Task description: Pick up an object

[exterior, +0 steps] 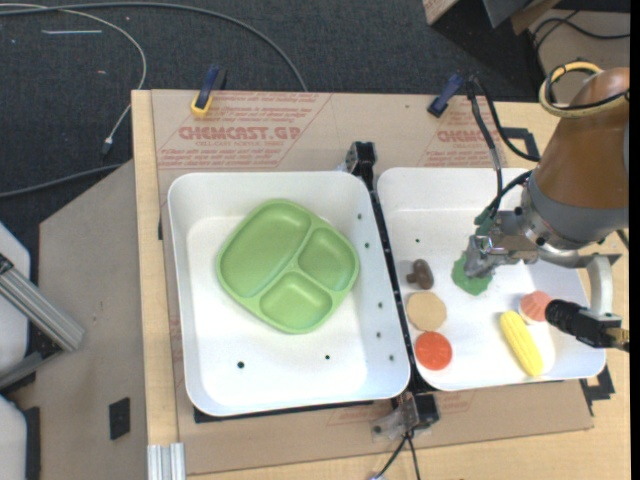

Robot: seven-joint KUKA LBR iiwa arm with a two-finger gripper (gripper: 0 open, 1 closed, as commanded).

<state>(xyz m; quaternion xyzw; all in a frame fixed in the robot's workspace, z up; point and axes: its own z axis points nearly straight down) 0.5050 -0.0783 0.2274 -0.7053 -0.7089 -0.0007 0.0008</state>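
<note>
The grey arm's jaws [480, 258], their spacing impossible to tell from above, are pressing down over the small green plastic item [471, 276] in the right white bin [400, 198], evidently positioning to grip it, beside the tan disc [427, 311].

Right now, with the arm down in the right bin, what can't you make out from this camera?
- Gripper: whether it is open or shut; the wrist above hides it.
- Green object: its shape and any grip on it, covered by the gripper.
- Pink object: partly behind a black part of the arm.
- Brown object: too small to identify.
- Arm: cut off by the right edge.
</note>
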